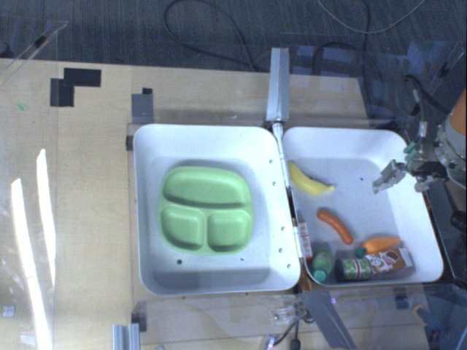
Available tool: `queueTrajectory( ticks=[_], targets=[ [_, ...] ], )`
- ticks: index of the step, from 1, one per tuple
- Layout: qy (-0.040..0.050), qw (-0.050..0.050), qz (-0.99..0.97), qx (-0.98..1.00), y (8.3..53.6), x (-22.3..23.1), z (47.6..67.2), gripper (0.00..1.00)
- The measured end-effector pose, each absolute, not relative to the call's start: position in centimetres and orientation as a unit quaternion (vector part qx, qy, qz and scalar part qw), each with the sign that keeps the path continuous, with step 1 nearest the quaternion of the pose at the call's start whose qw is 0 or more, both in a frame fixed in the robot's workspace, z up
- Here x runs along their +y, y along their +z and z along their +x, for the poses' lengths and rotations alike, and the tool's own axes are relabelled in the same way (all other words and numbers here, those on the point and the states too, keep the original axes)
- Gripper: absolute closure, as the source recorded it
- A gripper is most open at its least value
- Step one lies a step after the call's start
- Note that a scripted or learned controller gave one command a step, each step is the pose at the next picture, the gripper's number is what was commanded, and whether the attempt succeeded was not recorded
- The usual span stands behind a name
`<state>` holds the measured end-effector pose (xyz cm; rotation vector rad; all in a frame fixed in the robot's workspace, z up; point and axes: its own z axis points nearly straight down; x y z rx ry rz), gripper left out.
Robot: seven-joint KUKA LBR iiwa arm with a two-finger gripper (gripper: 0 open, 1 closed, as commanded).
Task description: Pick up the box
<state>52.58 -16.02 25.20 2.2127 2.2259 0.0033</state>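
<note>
Camera view: gripper [390,175] hangs with fingers spread, holding nothing — the box [392,260] lies well toward the bin's near corner, long axis roughly crosswise.

A robotics lab: a pale wooden bench [80,217] bears two white bins [146,217] clamped by metal brackets [278,86] at twelve o'clock, black tape marks [73,84] at ten o'clock, and loose cables [219,28] trailing over grey carpet [109,13] behind.
</note>
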Motion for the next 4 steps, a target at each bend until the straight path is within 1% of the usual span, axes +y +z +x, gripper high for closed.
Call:
queueTrajectory(
  ticks=[1, 2, 3, 4],
  targets=[
    [0.0008, 0.001, 0.697, 0.717, 18.4, -5.8, 49.5, 0.0],
    [0.0011, 0.001, 0.624, 0.781, 9.4, -12.8, 48.8, 0.0],
    [0.0016, 0.003, 0.664, 0.748, 11.7, -17.4, 57.3, 0.0],
    [0.0031, 0.004, 0.648, 0.762, 8.9, -13.5, 59.5, 0.0]
  ],
)
